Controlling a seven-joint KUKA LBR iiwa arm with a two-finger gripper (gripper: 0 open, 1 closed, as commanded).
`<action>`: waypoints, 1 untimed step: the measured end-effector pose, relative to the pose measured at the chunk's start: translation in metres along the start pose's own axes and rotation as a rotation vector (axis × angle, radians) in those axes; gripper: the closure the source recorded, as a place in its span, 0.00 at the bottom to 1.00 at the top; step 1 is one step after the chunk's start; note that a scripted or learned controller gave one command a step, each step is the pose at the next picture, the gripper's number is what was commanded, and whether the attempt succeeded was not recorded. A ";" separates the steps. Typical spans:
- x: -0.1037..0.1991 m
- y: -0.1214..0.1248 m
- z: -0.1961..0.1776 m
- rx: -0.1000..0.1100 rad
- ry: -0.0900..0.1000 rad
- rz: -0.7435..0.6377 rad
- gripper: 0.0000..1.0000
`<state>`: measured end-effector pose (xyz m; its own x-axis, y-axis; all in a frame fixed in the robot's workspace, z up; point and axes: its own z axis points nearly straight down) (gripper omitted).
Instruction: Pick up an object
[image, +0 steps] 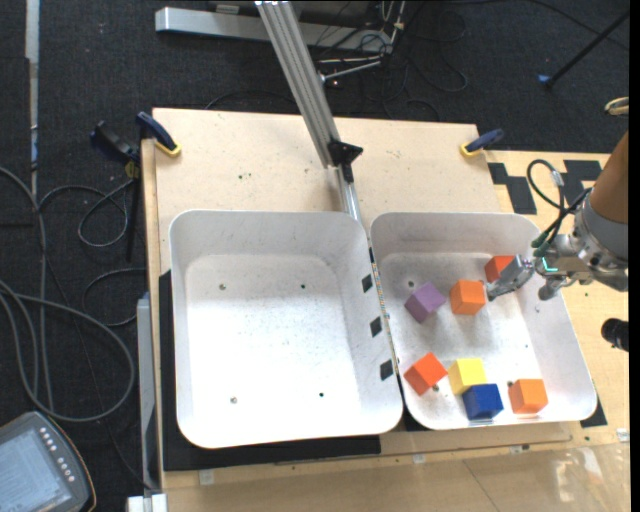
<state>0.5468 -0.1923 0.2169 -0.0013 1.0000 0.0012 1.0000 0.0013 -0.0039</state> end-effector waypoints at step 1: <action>0.000 0.001 -0.002 -0.004 -0.001 0.001 0.00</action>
<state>0.5477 -0.1926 0.2190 -0.0007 1.0000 -0.0003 1.0000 0.0007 0.0001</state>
